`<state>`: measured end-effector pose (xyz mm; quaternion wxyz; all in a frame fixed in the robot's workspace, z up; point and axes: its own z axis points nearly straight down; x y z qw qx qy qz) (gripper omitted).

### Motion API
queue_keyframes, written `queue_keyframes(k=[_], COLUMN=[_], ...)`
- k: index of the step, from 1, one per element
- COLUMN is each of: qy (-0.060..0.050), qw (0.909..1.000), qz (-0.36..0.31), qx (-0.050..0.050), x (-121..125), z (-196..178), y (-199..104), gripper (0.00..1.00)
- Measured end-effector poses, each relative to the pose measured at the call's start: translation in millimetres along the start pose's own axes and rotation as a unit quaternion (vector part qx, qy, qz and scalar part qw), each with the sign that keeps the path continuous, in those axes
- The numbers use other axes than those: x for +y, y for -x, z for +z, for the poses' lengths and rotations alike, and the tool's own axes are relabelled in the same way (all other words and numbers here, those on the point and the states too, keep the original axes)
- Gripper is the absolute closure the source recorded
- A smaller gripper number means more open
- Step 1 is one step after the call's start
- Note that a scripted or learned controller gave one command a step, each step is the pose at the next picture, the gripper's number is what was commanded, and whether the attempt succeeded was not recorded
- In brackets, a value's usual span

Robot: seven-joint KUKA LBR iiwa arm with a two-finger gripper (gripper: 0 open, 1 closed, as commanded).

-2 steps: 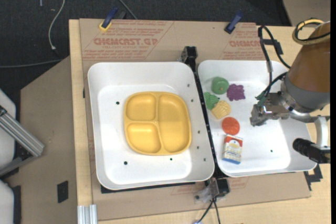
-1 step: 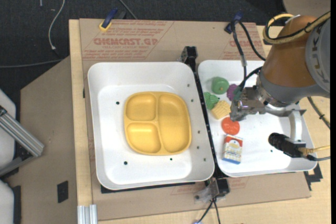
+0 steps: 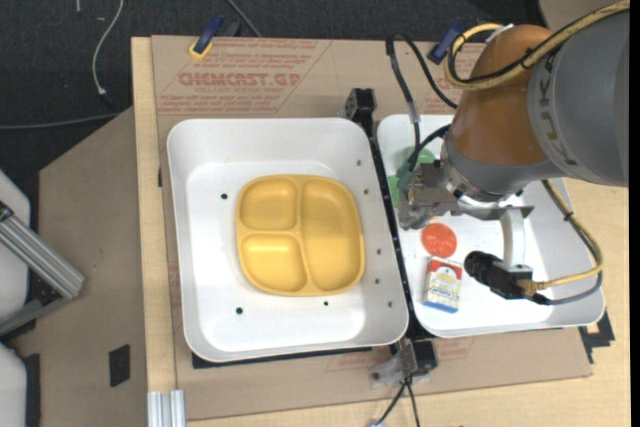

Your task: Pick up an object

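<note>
A yellow divided plate [image 3: 300,233] lies in the middle of the left bin [image 3: 195,215]. In the right bin [image 3: 575,300] I see a round red-orange object [image 3: 438,240], a small white and yellow carton [image 3: 444,285] just below it, and a green object [image 3: 408,177] at the bin's left edge, partly hidden by the arm. My gripper [image 3: 418,205] reaches down at the left side of the right bin, between the green object and the red-orange one. The wrist covers most of it.
The arm's grey and orange body [image 3: 520,115] covers the upper half of the right bin. A black cable plug [image 3: 495,275] hangs over the bin beside the carton. Black clamps [image 3: 360,102] sit between the bins on the cardboard-covered bench.
</note>
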<state>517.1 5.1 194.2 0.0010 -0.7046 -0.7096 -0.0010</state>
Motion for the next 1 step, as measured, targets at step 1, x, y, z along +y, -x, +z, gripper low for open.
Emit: queue_keyframes(k=[1], qy=[0.001], qw=[1.0], qz=[0.0], qx=[0.0], x=[7.6], z=[-20.8], y=[-56.1], gripper=[1.0])
